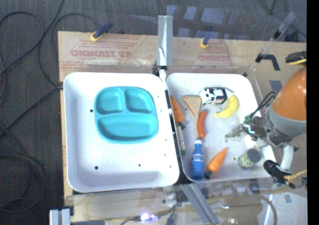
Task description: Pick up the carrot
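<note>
- The jaws [238, 133] sit at the end of the arm [291, 104], low over the right part of the right bin; whether they are spread or pressed together cannot be told from this view, and nothing is seen between them.
- Step in hand, as judged: approach. The carrot is not yet grasped.
- The counter [114, 52] carries two shallow white bins side by side.
- The left bin [79, 169] holds one blue divided tray [126, 114], lying flat near its centre.
- The right bin [246, 82] holds the task items and clutter, listed below.
- The carrot [217, 160] lies tilted near the front edge of the right bin, just beside the blue bottle [198, 158] and apart from the jaws.
- A second orange, carrot-like piece [201, 123] lies mid-bin; another [177, 109] rests against the left wall.
- A banana [228, 108], a tan wedge [192, 103] and a black-and-white object [214, 96] lie toward the back.
- Next move, as judged: shift the jaws toward the front carrot, align across its narrow axis, descend clear of the bottle.
</note>
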Controlling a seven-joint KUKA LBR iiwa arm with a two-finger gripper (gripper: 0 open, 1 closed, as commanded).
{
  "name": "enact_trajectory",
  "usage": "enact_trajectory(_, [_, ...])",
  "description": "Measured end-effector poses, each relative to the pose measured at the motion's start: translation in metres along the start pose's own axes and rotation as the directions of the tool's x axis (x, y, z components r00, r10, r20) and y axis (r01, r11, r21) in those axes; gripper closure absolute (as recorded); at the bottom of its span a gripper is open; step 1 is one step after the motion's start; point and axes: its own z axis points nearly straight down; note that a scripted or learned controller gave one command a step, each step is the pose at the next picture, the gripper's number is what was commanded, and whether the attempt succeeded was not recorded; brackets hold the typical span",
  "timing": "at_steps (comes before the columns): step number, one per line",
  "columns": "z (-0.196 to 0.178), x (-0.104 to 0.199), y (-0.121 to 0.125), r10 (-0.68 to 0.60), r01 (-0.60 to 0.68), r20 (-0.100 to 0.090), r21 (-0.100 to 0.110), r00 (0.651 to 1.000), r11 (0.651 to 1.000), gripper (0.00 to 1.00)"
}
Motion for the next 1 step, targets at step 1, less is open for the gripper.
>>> enact_trajectory(1, [0.0329, 0.0274, -0.0086, -0.180, 0.180, 0.008, -0.013, 0.984, 0.984, 0.00])
